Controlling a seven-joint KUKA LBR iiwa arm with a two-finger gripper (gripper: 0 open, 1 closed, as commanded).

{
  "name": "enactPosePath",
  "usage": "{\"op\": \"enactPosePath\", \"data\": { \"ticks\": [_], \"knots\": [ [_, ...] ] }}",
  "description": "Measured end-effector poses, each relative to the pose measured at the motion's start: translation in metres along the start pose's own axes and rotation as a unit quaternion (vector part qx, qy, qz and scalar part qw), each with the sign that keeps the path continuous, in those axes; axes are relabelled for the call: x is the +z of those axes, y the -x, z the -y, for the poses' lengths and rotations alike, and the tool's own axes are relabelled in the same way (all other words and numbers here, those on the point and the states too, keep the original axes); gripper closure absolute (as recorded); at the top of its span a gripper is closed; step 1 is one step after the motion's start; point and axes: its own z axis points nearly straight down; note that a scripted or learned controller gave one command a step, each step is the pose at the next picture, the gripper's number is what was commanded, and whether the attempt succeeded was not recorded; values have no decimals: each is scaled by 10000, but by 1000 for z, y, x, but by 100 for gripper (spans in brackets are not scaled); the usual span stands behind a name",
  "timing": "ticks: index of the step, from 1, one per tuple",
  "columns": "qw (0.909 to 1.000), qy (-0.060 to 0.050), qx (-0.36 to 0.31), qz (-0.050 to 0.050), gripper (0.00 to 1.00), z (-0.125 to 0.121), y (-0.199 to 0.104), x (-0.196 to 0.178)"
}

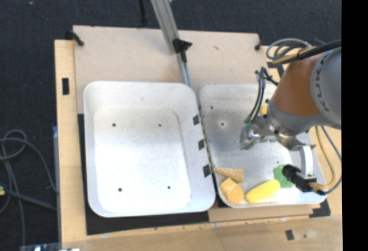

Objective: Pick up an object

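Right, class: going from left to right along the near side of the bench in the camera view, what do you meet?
left white bin → orange block → yellow piece → green piece

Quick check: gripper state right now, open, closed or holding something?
Gripper: cannot be told whether open or closed; it is over the right bin, apart from the yellow object.
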Motion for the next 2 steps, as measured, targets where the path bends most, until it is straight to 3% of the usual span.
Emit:
{"op": "enactPosePath", "data": {
  "ticks": [2],
  "knots": [
    [10000, -3, -5, 1, 100, -5, 12, -77]
  ]
}}
